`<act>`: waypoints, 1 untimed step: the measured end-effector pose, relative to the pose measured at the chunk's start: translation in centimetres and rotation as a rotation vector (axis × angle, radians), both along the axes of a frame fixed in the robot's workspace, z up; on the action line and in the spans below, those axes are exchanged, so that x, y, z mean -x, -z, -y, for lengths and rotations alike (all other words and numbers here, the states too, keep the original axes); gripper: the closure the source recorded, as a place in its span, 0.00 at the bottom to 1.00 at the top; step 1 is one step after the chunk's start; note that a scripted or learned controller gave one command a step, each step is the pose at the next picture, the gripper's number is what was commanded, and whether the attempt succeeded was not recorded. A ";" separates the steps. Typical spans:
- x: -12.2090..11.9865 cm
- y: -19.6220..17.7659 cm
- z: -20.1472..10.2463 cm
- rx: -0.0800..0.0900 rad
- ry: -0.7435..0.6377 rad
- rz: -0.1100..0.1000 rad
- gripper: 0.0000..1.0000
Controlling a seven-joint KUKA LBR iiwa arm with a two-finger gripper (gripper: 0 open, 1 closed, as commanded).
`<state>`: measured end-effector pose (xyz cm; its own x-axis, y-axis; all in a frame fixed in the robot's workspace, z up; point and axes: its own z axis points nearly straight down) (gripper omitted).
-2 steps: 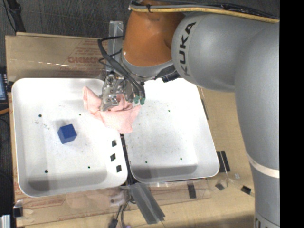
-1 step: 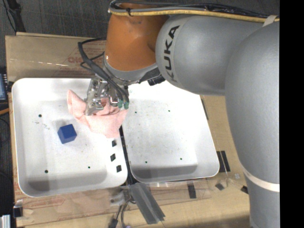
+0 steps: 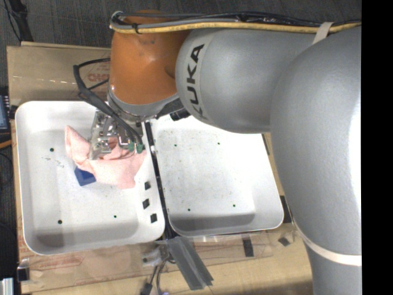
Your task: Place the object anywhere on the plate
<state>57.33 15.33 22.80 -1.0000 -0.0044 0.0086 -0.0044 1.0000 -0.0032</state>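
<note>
- From the camera view overhead, "KUKA" reads in black letters on the grey arm (image 3: 258,72), running sideways just past its orange band (image 3: 141,60).
- The left bin (image 3: 37,226) holds a crumpled pink cloth (image 3: 113,165), with a small blue object (image 3: 85,177) touching the cloth's lower left edge.
- The gripper (image 3: 110,141) sits down on the cloth's top; I cannot tell its state.
- The right bin (image 3: 215,183) has dark specks scattered across its floor.

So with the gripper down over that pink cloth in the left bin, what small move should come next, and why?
Probably a short straight lift. The gripper sits right on the pink cloth in the left bin, beside a blue block. Raising it would show whether the cloth comes along.
</note>
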 end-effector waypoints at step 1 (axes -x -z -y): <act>0.0 0.0 0.0 0.000 0.001 0.000 0.00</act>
